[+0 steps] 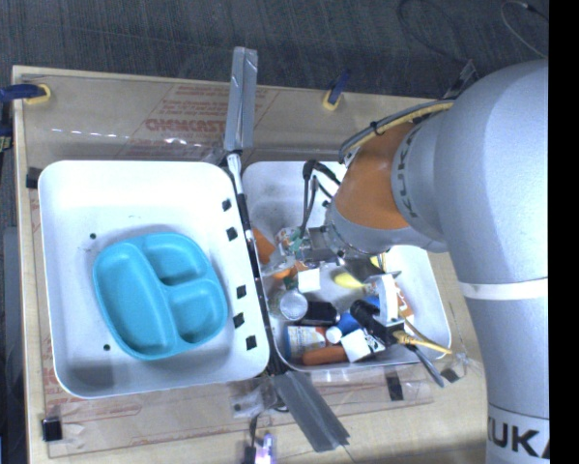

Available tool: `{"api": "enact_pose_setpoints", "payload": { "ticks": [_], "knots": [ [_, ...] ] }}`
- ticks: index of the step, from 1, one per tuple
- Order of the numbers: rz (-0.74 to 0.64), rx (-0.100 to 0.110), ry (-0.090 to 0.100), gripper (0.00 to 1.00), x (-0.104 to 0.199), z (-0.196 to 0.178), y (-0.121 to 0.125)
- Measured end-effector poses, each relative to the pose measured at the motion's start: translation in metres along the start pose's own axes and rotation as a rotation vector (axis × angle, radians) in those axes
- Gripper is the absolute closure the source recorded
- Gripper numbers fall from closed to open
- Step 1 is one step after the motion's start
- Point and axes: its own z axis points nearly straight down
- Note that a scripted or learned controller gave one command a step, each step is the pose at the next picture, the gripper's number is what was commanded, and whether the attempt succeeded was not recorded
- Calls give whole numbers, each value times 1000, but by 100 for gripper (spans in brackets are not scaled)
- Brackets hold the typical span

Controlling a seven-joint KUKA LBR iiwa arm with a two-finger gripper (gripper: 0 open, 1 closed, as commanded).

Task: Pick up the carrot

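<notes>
Two shallow white bins are sitting side by side on the bench (96,423). The left bin (67,211) is carrying one blue divided tray (160,294), which is lying toward that bin's front half and showing three compartments. The right bin (270,187) is holding a crowded heap of small items.

One grey arm (492,191) with one orange band (371,187) is reaching in over the right bin's back half. The gripper (308,245) is hanging low among the clutter near that bin's left wall; whether it is released or clenched cannot be told, since the wrist is covering it.

Two orange, elongated pieces are showing in the heap. One, the carrot (263,244), is lying against the right bin's left wall, just beside the gripper and partly hidden by it. The other orange piece (325,356) is lying along the front edge of the same bin.

One white round cap (293,305) and one yellow item (348,280) are lying near the middle of the heap, crowding the carrot's surroundings. Two blue clamps (23,93) are gripping the bench's back edge.
</notes>
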Motion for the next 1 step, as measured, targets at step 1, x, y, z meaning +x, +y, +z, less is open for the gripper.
{"api": "enact_pose_setpoints", "payload": {
  "ticks": [1],
  "knots": [
    [177,9,5,0,-34,-23,-14]
  ]
}}
